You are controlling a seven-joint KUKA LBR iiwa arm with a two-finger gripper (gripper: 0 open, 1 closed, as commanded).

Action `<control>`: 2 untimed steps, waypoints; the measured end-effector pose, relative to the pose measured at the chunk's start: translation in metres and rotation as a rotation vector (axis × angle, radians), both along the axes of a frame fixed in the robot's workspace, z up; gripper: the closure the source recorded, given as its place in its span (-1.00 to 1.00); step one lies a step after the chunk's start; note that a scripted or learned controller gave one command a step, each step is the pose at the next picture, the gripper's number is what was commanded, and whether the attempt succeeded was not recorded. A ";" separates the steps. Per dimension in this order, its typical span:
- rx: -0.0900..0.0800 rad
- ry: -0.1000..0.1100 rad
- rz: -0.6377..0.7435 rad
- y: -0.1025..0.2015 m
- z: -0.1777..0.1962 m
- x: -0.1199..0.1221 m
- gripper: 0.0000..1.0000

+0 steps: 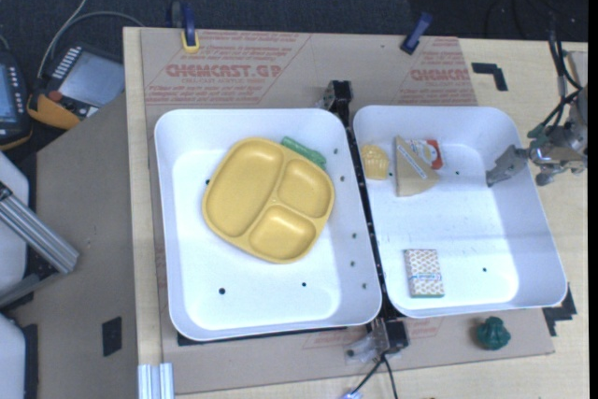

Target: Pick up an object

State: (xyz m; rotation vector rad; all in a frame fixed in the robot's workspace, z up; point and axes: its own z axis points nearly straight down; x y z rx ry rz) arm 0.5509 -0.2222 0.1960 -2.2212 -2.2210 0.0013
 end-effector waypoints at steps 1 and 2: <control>0.000 -0.001 0.000 0.000 0.000 0.000 -1.00; 0.003 0.006 0.000 0.000 -0.064 0.000 -1.00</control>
